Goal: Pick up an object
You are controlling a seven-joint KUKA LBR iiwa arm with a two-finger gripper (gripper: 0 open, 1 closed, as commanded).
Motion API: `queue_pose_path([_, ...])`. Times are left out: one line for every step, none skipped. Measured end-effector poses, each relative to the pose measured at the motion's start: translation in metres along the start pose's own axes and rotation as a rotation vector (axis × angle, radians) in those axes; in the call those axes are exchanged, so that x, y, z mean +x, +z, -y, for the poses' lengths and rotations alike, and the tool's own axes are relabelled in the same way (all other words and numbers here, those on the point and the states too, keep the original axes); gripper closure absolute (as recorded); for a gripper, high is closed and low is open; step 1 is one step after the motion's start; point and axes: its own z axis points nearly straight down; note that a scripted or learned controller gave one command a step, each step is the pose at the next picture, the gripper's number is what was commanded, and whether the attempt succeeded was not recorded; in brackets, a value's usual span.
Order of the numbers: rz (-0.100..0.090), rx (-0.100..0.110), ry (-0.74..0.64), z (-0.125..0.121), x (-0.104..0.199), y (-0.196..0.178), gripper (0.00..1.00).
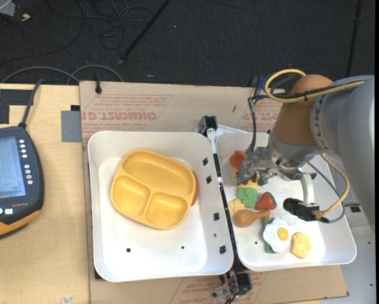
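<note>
1. Camera view: the gripper (251, 170) hangs low over the right bin (341, 249), above a cluster of toy food at that bin's left side; whether it is wide or narrow cannot be told.
2. Just below it lie a green piece (246, 196), a red strawberry (265, 201), a brown drumstick (248, 217), a fried egg (277, 236) and a yellow corn (300, 244).
3. The left bin (107, 246) holds a yellow divided plate (153, 187).

Two white bins (107, 246), one yellow divided plate (153, 189), one fried egg (277, 235), one corn cob (300, 244).
</note>
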Motion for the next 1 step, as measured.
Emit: queue_pose_path([0.0, -0.009, -0.005, 0.0659, 0.0422, -0.0883, 1.0])
